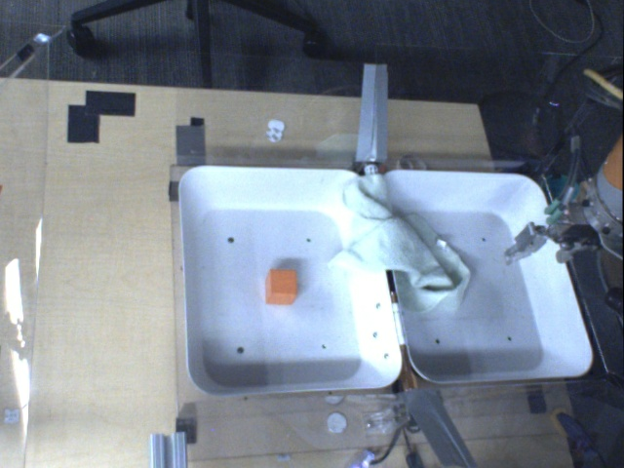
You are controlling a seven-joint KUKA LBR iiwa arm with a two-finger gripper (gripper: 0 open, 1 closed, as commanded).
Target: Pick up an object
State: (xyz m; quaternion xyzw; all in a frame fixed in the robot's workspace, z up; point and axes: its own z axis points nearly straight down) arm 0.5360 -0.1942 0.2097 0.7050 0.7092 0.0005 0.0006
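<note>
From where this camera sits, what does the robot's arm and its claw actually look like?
At the view's right edge, the arm shows grey metal with a patch of orange above the wrist. Thin cables, one greenish, run along it. The gripper is a small piece of pale grey metal ending in slim fingers, reaching over the right-hand white bin. No lettering or markings can be made out.
</note>
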